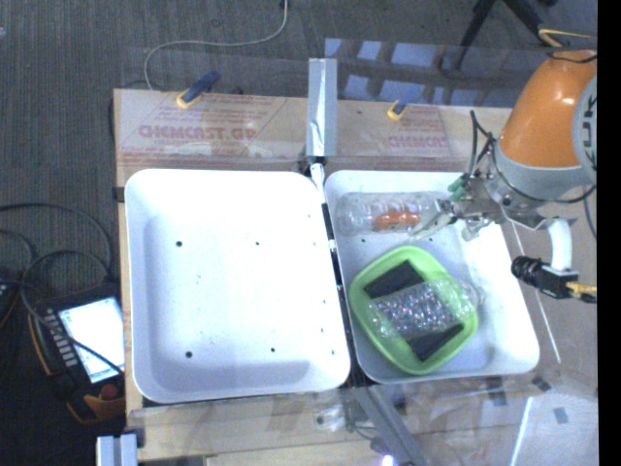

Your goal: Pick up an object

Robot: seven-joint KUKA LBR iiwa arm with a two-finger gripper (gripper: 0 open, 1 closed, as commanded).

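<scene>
Two white bins: in the right bin (pixel 505 343) we see the gripper (pixel 448 214), fingers apart, beside a clear bottle (pixel 388 212).

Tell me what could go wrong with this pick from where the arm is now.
The end effector sits at the end of the clear plastic bottle with an orange band; its round, slick body may roll or slip away. The bottle lies close to the right white bin's far wall, and the green plastic bowl crowds its near side, so approach room looks tight.
</scene>
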